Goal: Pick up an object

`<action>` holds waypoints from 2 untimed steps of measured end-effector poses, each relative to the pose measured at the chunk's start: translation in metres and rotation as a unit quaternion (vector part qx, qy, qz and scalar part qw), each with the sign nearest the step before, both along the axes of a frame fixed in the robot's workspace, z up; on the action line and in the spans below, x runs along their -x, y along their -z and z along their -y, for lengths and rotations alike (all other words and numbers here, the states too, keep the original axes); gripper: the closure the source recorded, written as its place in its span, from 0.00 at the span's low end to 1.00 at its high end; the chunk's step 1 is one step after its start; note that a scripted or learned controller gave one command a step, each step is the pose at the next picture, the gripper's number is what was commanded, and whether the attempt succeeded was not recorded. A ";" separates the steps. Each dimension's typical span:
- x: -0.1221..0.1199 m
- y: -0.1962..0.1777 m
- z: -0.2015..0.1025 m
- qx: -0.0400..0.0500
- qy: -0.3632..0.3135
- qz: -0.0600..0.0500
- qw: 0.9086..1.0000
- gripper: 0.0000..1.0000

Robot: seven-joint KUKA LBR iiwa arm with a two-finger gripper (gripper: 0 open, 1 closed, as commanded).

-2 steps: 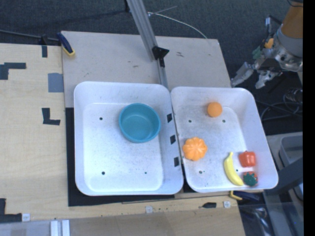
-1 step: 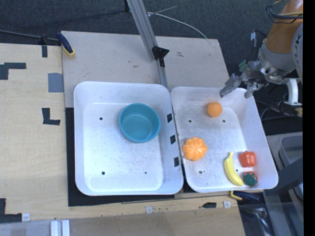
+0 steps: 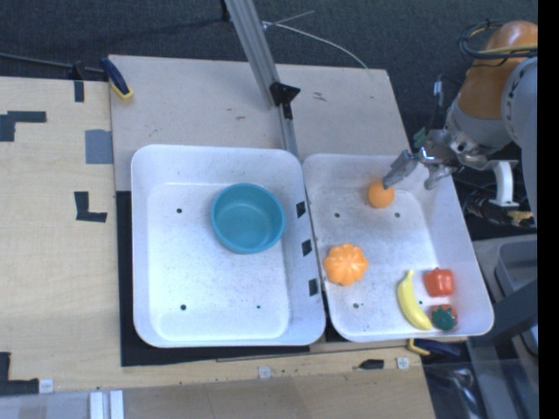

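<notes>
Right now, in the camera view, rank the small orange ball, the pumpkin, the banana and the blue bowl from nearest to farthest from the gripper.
From the gripper:
1. Small orange ball, just left of and below the fingers, in the right bin's upper part.
2. Pumpkin, lower left in the right bin.
3. Banana, at the right bin's lower edge.
4. Blue bowl, in the left bin.

Both bins, left bin (image 3: 157,260) and right bin (image 3: 454,234), are seen as smooth white plastic, speckled with dark flecks. Blue bowl (image 3: 248,217): matt plastic look. Small orange ball (image 3: 380,195), pumpkin (image 3: 346,264), banana (image 3: 412,302) and red pepper (image 3: 439,281) are rendered in smooth, slightly glossy plastic. Worktop (image 3: 52,190) is finished as pale matt wood-grain board. Slanted pole (image 3: 253,37): brushed metal. Gripper (image 3: 417,169) parts are seen as bare shiny metal.
</notes>
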State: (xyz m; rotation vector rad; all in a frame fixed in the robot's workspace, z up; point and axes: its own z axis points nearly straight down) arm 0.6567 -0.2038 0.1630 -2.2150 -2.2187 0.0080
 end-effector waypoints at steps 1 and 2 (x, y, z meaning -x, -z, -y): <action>0.001 0.065 0.003 0.000 0.000 0.000 1.000 0.00; -0.001 0.054 0.002 0.001 -0.002 0.001 1.000 1.00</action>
